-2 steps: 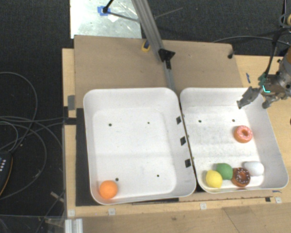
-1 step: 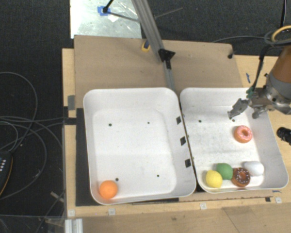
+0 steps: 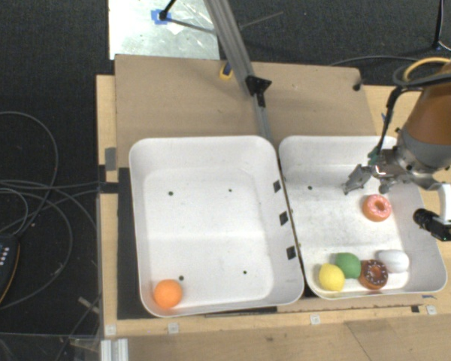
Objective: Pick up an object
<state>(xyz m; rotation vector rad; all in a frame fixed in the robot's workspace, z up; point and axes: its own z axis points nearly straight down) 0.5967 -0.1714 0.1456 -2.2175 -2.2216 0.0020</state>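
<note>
Since the pink doughnut (image 3: 376, 207) lies alone on the bare floor of the right bin (image 3: 316, 224), in the right middle of the frame, I judge it the easiest thing to pick. The gripper (image 3: 368, 180) hangs just up and left of it with its fingers spread apart and nothing between them. To do this step well I would shift the gripper down and right in the frame until the doughnut sits squarely between the fingers, then lower it to the bin floor before closing. The doughnut is low and flat, so closing too high would likely slip over its top.

The other candidates look harder: a yellow ball (image 3: 331, 277), a green ball (image 3: 348, 264), a chocolate doughnut (image 3: 373, 274) and a white object (image 3: 393, 260) crowd together in the bin's lower right corner, touching or nearly so, close to the wall. An orange ball (image 3: 167, 293) sits alone in the lower left corner of the left bin (image 3: 203, 224), well apart from the gripper.

From this slanted view I cannot judge how high the fingertips stand above the bin floor. The white object blends into the bin and its shape is unclear.
</note>
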